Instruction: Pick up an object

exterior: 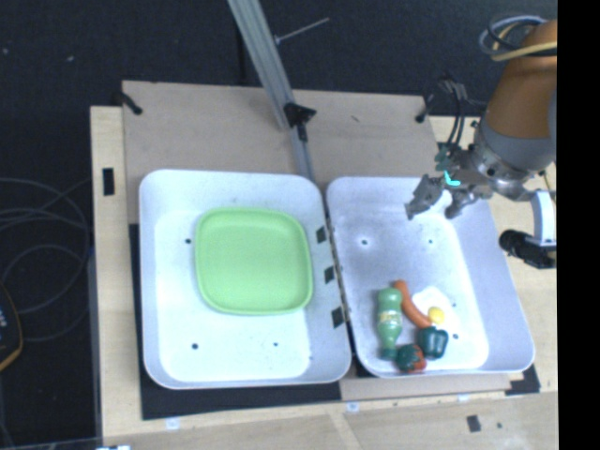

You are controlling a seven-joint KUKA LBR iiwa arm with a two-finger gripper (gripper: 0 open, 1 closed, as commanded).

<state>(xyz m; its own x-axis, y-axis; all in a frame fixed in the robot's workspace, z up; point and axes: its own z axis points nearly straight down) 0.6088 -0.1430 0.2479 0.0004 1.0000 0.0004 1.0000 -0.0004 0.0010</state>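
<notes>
A cluster of small toys lies in the near part of the right bin [487, 251]: a green bottle-shaped piece [388, 314], an orange carrot-like piece [413, 305], a white and yellow fried egg [434, 306], a dark teal piece [433, 342] and a small dark green and red piece [409, 358]. My gripper [439, 201] hangs over the far part of the right bin, well away from the toys. Its two fingers stand apart with nothing between them.
The left bin [169, 214] holds a light green square plate [253, 261]. A grey metal pole [264, 50] slants from the top down to the gap between the bins. Cables lie on the dark floor at left.
</notes>
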